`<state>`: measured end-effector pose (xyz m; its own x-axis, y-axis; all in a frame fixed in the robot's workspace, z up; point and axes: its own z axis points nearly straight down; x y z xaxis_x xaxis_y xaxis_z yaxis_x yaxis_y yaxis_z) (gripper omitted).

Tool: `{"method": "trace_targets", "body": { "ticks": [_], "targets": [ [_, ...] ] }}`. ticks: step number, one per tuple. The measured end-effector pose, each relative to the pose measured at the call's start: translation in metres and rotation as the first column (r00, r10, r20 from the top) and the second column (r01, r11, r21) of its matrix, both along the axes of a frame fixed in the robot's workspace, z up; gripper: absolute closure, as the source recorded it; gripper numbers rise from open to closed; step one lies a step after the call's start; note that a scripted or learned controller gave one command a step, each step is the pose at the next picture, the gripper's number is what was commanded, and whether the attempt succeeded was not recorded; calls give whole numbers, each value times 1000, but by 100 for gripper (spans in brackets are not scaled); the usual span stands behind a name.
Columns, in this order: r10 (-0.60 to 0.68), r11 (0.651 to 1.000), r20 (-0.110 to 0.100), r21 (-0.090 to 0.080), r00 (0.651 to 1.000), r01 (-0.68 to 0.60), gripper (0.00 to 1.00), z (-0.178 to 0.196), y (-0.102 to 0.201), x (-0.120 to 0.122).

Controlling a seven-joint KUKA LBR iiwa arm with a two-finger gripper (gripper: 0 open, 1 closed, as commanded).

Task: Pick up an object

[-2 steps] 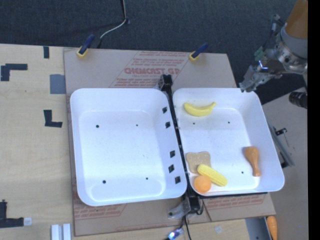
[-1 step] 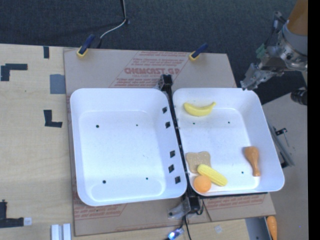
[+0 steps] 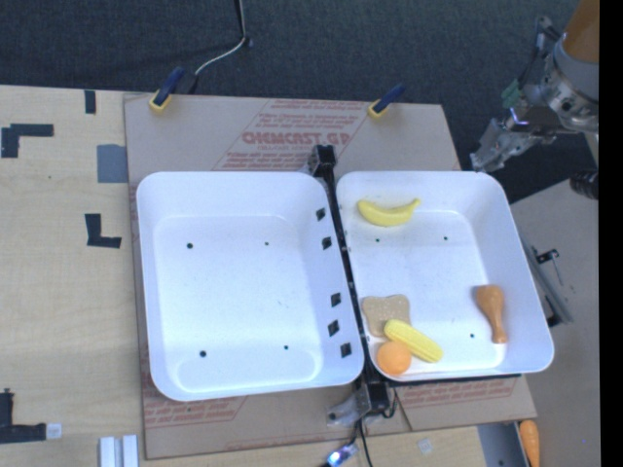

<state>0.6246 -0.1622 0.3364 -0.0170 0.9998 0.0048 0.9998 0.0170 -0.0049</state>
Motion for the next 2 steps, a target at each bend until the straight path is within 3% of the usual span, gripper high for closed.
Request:
{"method": "trace_targets", "body": {
  "ticks": [2],
  "targets": [
    [3, 1000, 0, 1, 1000, -3, 100, 19, 2, 1]
  ]
}}
